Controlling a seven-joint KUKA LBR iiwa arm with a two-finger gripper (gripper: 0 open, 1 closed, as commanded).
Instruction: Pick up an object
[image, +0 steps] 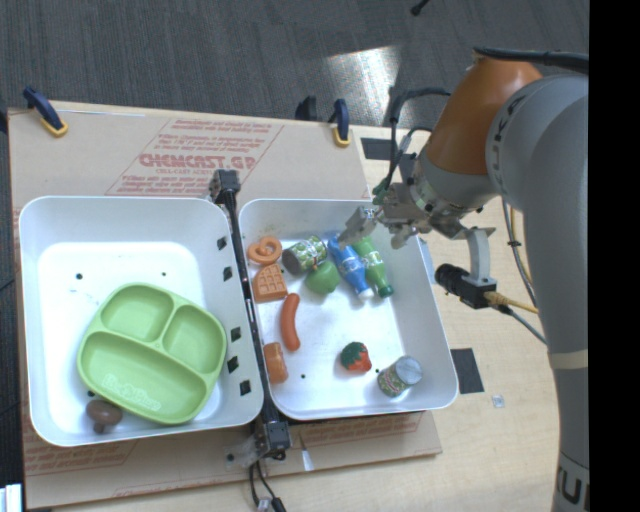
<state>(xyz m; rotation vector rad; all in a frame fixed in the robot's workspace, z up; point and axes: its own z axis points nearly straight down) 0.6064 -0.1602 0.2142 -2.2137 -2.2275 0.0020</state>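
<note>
The end effector (368, 232) hovers at the right bin's (432, 318) far edge, just above a blue bottle (349, 266) and green bottle (376, 266). Nothing is lifted yet. Its grip state cannot be told.

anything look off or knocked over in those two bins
Mostly a loose jumble, nothing spilled or broken. The small tin can lies tipped on its side near the right bin's front corner, and the blue bottle and green bottle lie flat. In the left bin, a brown lump sits beside the green divided plate.
</note>
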